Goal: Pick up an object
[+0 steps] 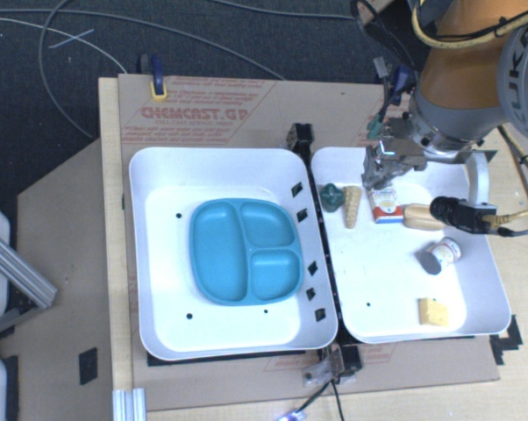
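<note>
**Camera view: gripper low over the small red-and-white box in the right bin**

Camera view looks down on the right bin (pixel 474 318), a shallow white tray with rounded corners and a smooth, slightly glossy floor. Toward its 11 o'clock corner the gripper (pixel 382 182), a cluster of bare metal parts, hangs over a small red-and-white box (pixel 386 211); whether its fingers are apart or closed cannot be told, and nothing can be seen held between them. The box lies flat, its print too small to read.

Just at 9 o'clock of the box lies a pale yellow corn cob (pixel 352 206), knobbly and tapered, and beyond it a dark green lump (pixel 332 196) near the bin's wall. At 3 o'clock of the box lies a brush with a tan wooden handle (pixel 419 217) and a black end. At 5 o'clock sits a short grey can (pixel 440 255) on its side, and further toward 6 o'clock a yellow cheese wedge (pixel 433 311).

Above the gripper rises the arm (pixel 474 51), its broad orange band smooth and rounded.

The left bin (pixel 159 323) holds a blue divided plate (pixel 245 251) with three compartments, matte plastic. Both bins rest on a brown cardboard sheet (pixel 203 103) printed in red with "CHEMCAST GP".
</note>
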Tool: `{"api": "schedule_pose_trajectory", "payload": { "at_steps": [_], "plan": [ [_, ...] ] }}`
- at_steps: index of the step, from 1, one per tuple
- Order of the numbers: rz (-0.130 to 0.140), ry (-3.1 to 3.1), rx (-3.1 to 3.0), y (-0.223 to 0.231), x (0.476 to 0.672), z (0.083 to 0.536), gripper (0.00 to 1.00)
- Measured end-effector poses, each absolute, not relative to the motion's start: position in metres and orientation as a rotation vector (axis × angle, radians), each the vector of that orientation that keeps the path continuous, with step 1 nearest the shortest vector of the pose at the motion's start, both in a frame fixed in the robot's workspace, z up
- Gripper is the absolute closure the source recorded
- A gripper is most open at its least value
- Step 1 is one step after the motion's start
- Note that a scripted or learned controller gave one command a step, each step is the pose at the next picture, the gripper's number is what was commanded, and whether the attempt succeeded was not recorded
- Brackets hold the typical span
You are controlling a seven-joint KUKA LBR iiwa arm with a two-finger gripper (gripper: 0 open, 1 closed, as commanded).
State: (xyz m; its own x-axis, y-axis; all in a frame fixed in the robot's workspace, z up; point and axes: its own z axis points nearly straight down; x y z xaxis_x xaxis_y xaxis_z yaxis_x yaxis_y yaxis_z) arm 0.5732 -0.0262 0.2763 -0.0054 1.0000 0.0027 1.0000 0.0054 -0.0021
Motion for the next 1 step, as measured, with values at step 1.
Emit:
{"api": "schedule_pose_trajectory", "payload": {
  "at_steps": [1],
  "plan": [
    [0.000, -2.225, -2.212, 0.0212, 0.5700, 0.2689, 1.00]
  ]
}}
